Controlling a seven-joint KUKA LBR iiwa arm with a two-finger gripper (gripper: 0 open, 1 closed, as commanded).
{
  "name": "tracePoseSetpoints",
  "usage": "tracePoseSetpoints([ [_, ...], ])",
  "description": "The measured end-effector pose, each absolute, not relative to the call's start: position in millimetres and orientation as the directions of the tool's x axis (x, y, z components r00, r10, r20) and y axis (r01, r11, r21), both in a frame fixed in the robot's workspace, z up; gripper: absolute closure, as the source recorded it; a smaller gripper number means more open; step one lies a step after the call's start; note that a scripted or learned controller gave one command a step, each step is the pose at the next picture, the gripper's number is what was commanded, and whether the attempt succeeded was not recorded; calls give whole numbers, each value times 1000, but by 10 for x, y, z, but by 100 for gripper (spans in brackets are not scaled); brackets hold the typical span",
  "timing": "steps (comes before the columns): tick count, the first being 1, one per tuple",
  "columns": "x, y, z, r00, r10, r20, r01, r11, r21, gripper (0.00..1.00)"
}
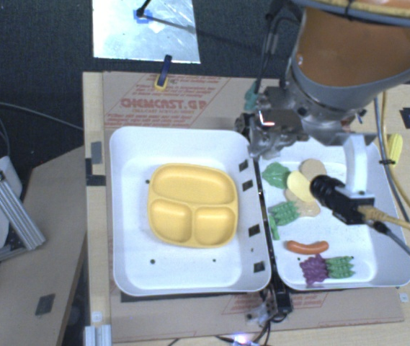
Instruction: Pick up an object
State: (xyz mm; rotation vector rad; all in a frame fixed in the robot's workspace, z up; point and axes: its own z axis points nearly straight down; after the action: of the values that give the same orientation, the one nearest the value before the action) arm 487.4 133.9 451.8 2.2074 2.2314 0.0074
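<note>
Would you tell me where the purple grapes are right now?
The purple grapes lie near the right bin's front edge, just below the sausage and left of a green vegetable.

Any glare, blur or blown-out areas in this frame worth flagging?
Camera view: the foil sheet at top glares brightly; the white bins run near overexposed, though the yellow divided tray and toy food stay legible; the arm's orange band sits close and soft; a small bright light shows near the hand.

Desk (60, 193): brown printed cardboard sheet (168, 103) lies flat on it; two white bins (129, 215) (388, 262) rest side by side on the sheet, touching.
</note>
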Motion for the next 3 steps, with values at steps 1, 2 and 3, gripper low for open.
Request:
tracePoseSetpoints([
  [1, 5166, 613, 3754, 7, 1000, -4, 1000, -7, -4, 100],
  [2, 5062, 944, 3694, -6, 1000, 1, 1000, 6, 1, 100],
  [3, 4863, 1080, 3862, -6, 1000, 2, 1000, 6, 3, 100],
])
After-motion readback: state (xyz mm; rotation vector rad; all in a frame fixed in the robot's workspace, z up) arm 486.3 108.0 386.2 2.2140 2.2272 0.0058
